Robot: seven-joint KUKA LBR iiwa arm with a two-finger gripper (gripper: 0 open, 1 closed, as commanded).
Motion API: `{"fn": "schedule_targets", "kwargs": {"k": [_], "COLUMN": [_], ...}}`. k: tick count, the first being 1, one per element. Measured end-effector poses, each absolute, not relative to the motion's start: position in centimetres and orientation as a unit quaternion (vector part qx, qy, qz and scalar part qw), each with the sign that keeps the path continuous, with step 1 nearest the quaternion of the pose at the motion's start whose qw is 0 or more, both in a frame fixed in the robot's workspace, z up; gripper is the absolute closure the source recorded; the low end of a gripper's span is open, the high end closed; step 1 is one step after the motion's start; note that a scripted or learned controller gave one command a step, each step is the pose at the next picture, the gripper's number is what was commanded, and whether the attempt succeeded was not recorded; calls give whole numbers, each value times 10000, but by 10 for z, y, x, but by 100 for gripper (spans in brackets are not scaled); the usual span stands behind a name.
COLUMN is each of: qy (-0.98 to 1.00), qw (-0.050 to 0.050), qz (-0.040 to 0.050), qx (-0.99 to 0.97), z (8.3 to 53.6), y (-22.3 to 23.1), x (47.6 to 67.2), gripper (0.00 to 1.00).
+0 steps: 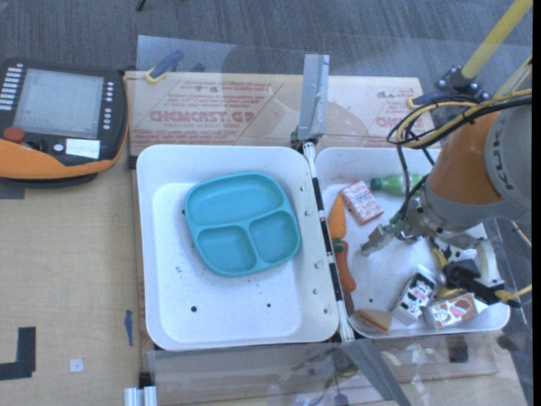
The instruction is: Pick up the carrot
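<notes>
Carrot (337,218) lies at right bin's (499,315) 9 o'clock wall. Gripper (378,238) just at carrot's 3 o'clock, jaws apart, empty. Straddle across its width; mind the wall.

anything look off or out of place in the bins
Nothing looks spilled or broken. The carrot lies jammed along the right bin's left wall, awkward for the gripper beside it. The teal plate sits askew in the left bin.
</notes>
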State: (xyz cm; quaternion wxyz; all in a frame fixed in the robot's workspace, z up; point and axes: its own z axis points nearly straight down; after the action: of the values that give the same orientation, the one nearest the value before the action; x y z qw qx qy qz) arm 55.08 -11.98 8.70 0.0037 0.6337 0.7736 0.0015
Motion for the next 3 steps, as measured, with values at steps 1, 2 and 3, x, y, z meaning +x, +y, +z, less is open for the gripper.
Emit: {"fn": "schedule_targets", "kwargs": {"k": [1, 2, 3], "qy": [8499, 8686, 8645], "qw": [-8, 27, -5], "qz": [2, 13, 15], "qx": [5270, 4956, 5026], "z": [131, 87, 86], "y": [-149, -108, -172], "x": [481, 589, 632], "gripper": [0, 0, 0]}}
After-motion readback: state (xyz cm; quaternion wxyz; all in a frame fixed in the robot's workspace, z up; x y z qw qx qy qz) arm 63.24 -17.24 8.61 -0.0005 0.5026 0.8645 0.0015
